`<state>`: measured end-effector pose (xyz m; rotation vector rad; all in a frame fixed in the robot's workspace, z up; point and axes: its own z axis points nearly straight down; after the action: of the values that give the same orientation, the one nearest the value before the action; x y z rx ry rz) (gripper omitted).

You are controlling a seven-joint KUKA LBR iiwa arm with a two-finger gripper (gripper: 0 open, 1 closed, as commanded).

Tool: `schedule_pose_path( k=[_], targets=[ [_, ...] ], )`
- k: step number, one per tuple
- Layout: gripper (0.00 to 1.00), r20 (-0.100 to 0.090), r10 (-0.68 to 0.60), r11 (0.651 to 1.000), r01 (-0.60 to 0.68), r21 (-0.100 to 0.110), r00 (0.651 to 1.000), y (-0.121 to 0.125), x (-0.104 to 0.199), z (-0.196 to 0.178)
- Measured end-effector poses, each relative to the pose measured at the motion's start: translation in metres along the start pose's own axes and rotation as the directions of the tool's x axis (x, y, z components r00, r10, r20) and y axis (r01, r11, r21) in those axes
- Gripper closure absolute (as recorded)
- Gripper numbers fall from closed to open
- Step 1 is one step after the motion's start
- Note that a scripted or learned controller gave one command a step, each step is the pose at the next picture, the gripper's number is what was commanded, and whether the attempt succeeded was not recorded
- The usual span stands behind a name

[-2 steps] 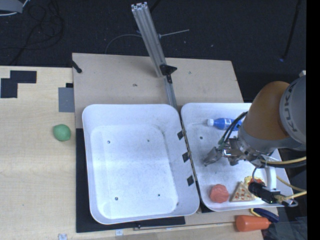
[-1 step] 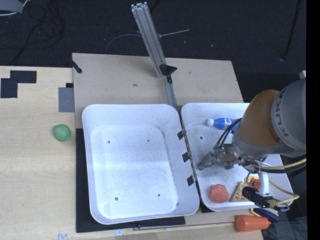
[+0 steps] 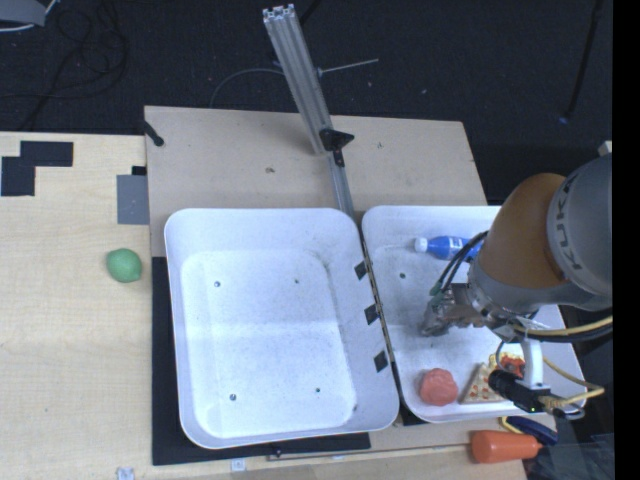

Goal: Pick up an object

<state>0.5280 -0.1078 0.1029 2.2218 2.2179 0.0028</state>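
Low over the right bin (image 3: 400,238), the hand (image 3: 437,320) hangs; its grip is seemingly unreadable.

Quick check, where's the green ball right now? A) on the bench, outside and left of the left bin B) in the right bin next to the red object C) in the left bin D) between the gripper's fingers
A: the green ball sits on the wooden bench surface, apart from and left of the left bin.

the left bin (image 3: 200,230) lies wide open, while the arm (image 3: 540,243) crowds the right bin (image 3: 400,258) above a red lump (image 3: 437,386).
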Motion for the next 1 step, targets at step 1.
schedule_pose_path(
  k=[1],
  targets=[
    [1.00, 0.000, -0.002, 1.000, 0.002, -0.001, 1.000, 0.0087, 0.0050, -0.0564]
  ],
)
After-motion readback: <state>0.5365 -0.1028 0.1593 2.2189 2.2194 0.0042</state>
